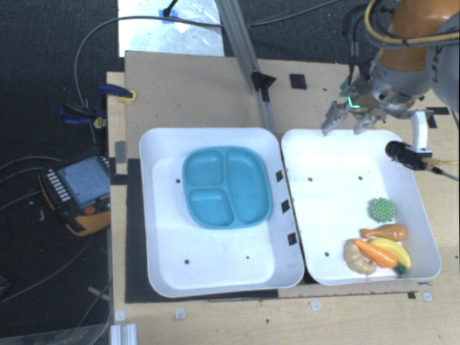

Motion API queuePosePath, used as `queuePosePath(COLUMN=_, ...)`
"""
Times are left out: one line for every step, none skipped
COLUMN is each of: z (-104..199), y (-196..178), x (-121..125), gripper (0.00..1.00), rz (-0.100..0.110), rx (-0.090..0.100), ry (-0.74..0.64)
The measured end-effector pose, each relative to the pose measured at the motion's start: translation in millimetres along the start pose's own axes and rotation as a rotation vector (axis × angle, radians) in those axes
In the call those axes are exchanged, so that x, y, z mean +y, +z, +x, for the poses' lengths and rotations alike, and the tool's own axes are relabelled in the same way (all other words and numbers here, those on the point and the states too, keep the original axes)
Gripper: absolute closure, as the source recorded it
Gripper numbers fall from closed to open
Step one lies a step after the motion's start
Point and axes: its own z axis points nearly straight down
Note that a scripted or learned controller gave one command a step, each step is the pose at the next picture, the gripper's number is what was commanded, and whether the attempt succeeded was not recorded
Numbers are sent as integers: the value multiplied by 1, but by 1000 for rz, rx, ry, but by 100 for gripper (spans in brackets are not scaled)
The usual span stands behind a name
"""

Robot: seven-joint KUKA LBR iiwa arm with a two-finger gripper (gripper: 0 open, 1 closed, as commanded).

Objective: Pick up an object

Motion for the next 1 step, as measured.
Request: queuePosePath(z=0, y=-1, x=0, gripper=0, rz=-2, rx=0, ry=0)
